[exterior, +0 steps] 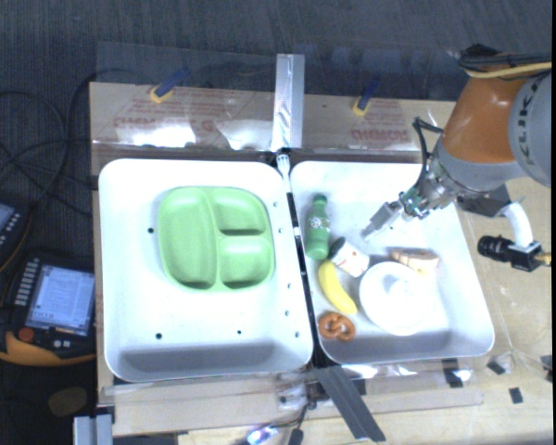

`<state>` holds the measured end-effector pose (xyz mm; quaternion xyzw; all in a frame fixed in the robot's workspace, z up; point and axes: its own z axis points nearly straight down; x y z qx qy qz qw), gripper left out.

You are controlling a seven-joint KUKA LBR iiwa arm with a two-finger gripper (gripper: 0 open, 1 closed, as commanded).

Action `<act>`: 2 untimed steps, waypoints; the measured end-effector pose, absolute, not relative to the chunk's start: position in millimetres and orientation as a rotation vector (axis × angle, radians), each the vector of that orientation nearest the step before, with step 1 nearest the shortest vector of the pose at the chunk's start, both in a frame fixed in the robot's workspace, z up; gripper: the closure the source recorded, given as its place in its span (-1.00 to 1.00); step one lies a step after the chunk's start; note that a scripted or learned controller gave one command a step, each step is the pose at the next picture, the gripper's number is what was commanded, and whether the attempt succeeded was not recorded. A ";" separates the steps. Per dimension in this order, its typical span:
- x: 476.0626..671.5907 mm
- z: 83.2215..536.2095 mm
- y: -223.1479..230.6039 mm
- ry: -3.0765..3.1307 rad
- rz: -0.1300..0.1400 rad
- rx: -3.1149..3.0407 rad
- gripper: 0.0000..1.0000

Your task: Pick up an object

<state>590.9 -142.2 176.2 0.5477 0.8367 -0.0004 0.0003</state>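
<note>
One fixed overhead camera, slanted down on both white bins, moderately distant.

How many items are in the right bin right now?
6: green bottle by the divider, banana below it, pretzel at front, white plate, small white piece, tan piece. More may be hidden.

Bench: light wood top, carries two shallow white bins side by side, touching along middle seam. Right bin sits under gripper; gripper hangs over its upper middle. Left bin lies well to left of gripper. Clear plastic sheet on bench behind both bins, above and left of gripper, with two blue-and-yellow clips on it. Silver strip stands at seam, up-left of gripper. Small black bits on bare bench, down-right of gripper.
</note>
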 end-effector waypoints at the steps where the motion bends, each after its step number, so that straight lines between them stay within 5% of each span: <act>1: 552.7 89.9 -121.9 2.736 0.006 1.520 -1.00; 2: 543.6 90.6 -103.8 2.918 0.002 1.115 -1.00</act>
